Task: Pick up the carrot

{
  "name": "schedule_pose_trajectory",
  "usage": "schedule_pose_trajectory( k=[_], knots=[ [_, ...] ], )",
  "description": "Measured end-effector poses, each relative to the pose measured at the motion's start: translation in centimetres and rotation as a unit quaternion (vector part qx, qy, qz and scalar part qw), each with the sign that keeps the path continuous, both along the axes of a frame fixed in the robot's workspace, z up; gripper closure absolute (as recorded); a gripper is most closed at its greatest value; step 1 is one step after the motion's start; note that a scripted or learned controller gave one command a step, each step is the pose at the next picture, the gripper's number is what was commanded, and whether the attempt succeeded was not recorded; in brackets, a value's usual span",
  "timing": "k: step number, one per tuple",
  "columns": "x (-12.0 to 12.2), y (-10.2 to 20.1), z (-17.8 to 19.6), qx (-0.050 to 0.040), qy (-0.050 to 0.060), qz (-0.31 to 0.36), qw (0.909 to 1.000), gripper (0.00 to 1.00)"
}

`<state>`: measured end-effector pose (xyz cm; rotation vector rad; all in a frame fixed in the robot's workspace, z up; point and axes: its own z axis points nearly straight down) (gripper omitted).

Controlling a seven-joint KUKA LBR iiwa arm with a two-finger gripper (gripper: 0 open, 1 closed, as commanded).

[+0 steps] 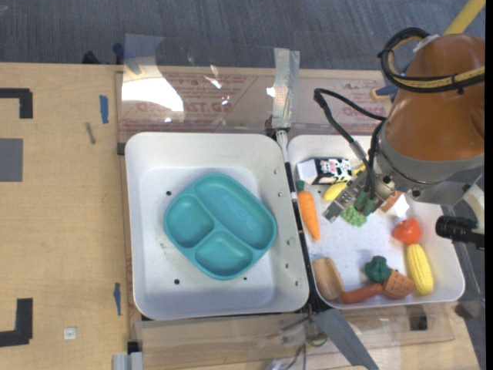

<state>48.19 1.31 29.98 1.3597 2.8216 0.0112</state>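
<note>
The carrot [309, 214] lies in the right bin [454, 287], along its left wall, just left of the end effector [348, 204]. Whether the end effector is clenched or released, I cannot tell.

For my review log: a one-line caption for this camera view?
Gripper hovers beside the carrot in the right bin; teal plate sits left.

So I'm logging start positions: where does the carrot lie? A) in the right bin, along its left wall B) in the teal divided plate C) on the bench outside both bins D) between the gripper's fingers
A: the carrot lies on the right bin floor beside its left wall, left of the gripper.
</note>
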Motion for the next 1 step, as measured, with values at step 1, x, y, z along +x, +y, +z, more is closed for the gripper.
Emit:
schedule_pose_trajectory(
  k=[1],
  knots=[
    [0.64,11.01,-6.36,-0.0009,0.009,-0.116,0.9932,1.00]
  ],
)
